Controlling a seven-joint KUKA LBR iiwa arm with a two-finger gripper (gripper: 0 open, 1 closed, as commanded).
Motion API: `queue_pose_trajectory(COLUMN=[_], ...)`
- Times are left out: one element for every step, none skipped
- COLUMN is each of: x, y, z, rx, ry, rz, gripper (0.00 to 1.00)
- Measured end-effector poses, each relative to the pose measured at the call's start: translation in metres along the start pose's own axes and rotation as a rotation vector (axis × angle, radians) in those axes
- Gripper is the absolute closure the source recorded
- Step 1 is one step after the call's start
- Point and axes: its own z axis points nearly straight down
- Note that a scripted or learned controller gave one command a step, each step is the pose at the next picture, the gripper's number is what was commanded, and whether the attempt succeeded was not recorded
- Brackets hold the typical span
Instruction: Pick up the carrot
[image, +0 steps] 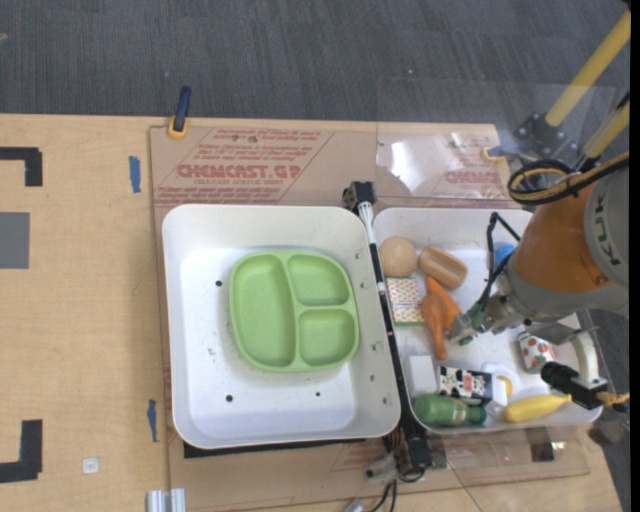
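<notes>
The orange carrot (437, 313) lies tilted in the left part of the right bin (470, 222), its thin end toward the front. My gripper (466, 328) is low in that bin, right beside the carrot's right side, close to or touching it. The arm with its orange band (558, 252) comes in from the right and hides the bin floor behind the gripper. Nothing is lifted off the bin floor.
Around the carrot lie a tan ball (397, 256), a bread roll (443, 267) and a waffle square (405, 298). Nearer the front are a cow-print carton (464, 382), a green bottle (450, 410), a banana (537, 407) and a strawberry-print piece (536, 350). The left bin (200, 260) holds a green divided plate (295, 310).
</notes>
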Motion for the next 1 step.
queue_pose_trajectory(x=[0.0644], y=[0.0026], z=[-0.0951], rx=[0.012], ry=[0.013], rz=[0.325], gripper=[1.00])
